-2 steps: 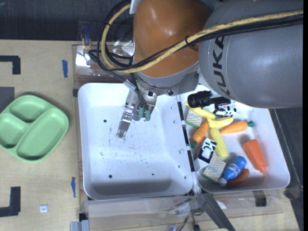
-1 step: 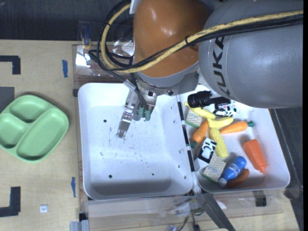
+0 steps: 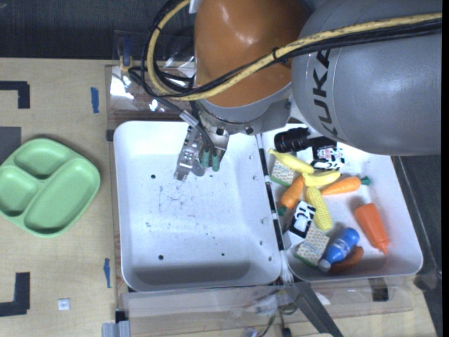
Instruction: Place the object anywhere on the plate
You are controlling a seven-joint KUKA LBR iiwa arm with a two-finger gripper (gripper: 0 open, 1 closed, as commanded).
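- Nearest the lens, the arm [image 3: 242, 41] and its orange band loom to the right of the plate [image 3: 88, 170].
- Below the band, the gripper [image 3: 200, 156] hangs over the left bin [image 3: 210, 251], the bin beside the plate.
- A teal piece [image 3: 213, 161] at its tip may be the object; I cannot tell whether the jaws grip it or how wide they stand.
- From there the plate lies leftward, past the bin wall.
- Farthest from the plate, toy foods [image 3: 372, 225] fill the right bin [image 3: 403, 251].

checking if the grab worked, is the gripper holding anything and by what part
Nothing is held. The gripper hangs over the left bin with no object between its fingers; the toys lie in the right bin.
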